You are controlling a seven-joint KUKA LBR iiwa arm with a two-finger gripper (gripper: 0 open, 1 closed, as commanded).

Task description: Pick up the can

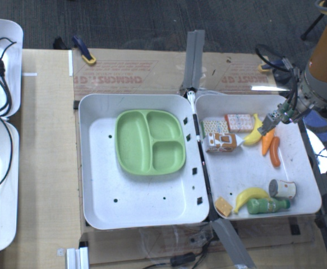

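You are watching the claw hovering over the right bin's far end; its state cannot be told. The can is lying well apart near the front, beside the green bottle. Descend centred across its body. Count: one can, two bananas, two carrots.

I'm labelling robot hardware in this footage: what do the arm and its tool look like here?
The arm is grey metal below a broad orange band, its wrist section rounded and cylindrical. Black cables loop beside it at the bench's far edge. The tool at its tip is small and dark grey, with some greenish parts; finer detail is too small to tell.
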